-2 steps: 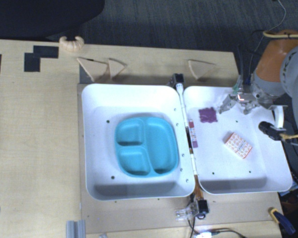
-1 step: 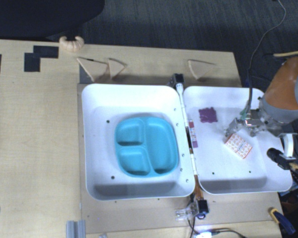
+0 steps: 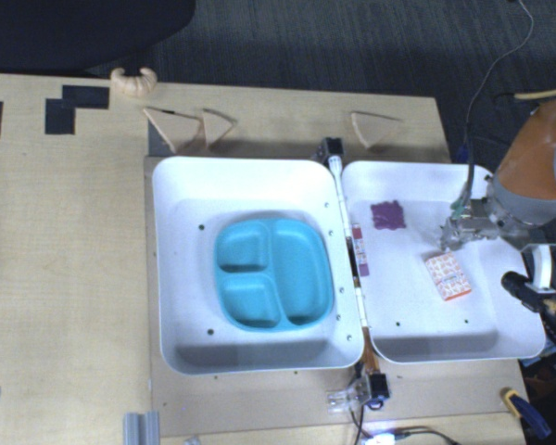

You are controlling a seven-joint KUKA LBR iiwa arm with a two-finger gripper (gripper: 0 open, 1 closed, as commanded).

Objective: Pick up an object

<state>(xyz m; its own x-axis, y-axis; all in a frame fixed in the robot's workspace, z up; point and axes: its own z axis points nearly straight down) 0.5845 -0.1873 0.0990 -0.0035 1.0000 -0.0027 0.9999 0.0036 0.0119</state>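
Packet (image 3: 448,275): flat, white, red-patterned, lying below tool (image 3: 455,235).

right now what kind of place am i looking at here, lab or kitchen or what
Most likely a robotics lab workbench: two white bins sit side by side on a wooden bench, a grey-and-orange robot arm reaches in, and loose cables run across it.

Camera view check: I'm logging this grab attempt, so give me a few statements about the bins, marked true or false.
1. The blue tray lies in the left bin. True.
2. The purple object lies in the left bin. False: it lies in the right bin.
3. The patterned card lies in the right bin, below the purple object in the picture. True.
4. The blue tray has one compartment. False: it has three.
5. The gripper is above the left bin. False: it is above the right bin.
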